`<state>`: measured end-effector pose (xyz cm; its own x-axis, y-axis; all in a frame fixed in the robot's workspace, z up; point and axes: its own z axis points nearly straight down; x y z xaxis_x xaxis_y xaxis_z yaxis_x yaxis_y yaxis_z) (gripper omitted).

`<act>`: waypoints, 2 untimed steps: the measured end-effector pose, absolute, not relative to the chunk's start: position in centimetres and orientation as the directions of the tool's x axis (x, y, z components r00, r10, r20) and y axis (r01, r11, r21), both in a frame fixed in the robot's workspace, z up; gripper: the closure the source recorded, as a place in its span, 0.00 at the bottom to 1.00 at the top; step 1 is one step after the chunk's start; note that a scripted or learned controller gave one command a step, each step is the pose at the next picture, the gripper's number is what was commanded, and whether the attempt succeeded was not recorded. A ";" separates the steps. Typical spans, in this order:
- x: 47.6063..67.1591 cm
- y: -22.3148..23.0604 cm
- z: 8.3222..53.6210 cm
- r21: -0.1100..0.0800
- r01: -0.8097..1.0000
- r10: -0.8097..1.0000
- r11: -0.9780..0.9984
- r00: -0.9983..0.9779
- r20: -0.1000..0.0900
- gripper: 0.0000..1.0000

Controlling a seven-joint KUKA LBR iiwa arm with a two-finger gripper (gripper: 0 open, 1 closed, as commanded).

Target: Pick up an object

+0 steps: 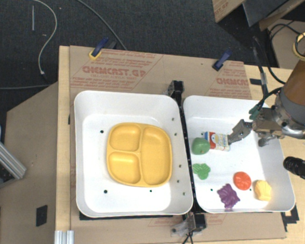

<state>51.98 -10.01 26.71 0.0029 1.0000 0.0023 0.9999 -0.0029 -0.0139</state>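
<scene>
Red print "CHEMCAST GP" on brown cardboard sheet (145, 71) under bins: once far left, again far right, partly legible.

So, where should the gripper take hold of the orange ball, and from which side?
Grip the orange ball across its middle, coming straight down from above. It is round, so any width serves, but the yellow toy sits close on one side and the purple one nearby, so probably close the fingers along the free direction.
</scene>
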 end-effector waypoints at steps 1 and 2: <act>52.2 -10.0 27.3 -0.002 1.000 1.000 0.000 0.000 0.001 0.00; 51.3 -10.3 21.7 -0.005 1.000 1.000 0.000 0.000 0.002 0.00</act>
<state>51.33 -10.29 21.68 0.0002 1.0000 0.0017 1.0000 -0.0002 -0.0054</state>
